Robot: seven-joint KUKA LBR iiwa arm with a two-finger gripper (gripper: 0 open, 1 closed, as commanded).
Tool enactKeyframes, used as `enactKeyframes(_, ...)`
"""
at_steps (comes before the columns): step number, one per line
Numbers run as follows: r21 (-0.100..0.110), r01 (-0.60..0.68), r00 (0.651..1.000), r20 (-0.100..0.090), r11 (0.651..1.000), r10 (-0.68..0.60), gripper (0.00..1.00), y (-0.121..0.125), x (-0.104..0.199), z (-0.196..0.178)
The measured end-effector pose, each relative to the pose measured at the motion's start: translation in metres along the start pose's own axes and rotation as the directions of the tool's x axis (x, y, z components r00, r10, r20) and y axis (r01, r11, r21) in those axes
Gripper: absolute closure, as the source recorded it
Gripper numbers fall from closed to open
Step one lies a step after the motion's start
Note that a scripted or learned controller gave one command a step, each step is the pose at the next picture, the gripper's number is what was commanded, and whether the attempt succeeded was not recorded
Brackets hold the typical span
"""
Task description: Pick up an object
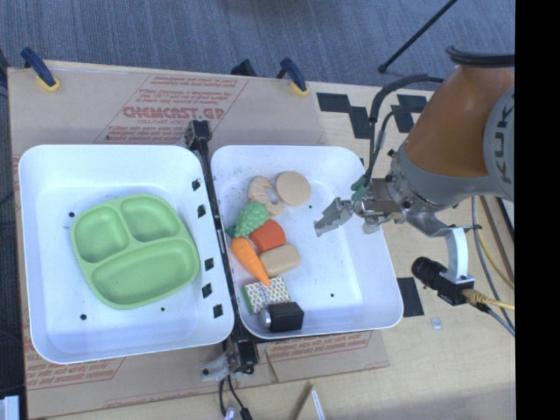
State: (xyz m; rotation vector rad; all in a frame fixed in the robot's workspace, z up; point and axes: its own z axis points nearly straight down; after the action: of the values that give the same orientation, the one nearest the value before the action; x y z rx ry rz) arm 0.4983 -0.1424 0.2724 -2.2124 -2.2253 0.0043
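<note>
Tool (331, 217) hanging over the bare right half of the right bin (372, 296), reached in from the right, nothing between its prongs; whether apart or together cannot be told from this slant. Aimed leftward at the heap of toy food, just beside but not touching. Nearest: red block (270, 234) and tan bread-like piece (280, 260), touching each other. Above them, round tan cookie (293, 188) and a pale lumpy piece (261, 191). Green bumpy vegetable (252, 218) beside the red block. Carrot (250, 261), a likely target, lying flat, long axis diagonal, tip toward lower right, top toward upper left. Near the front wall, a patterned box (256, 295) and a dark block (284, 316). Heap crowded against the left wall, probably from tumbling, so side access looks tight. Left bin (35, 234) holding a green divided plate (136, 249). Both bins on the cardboard-covered worktop (105, 103).
</note>
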Motion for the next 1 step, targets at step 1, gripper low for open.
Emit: enactKeyframes(1, 0.003, 0.002, 1.000, -0.001, 1.000, -0.002, 0.00, 0.0113, 0.0483, 0.0926)
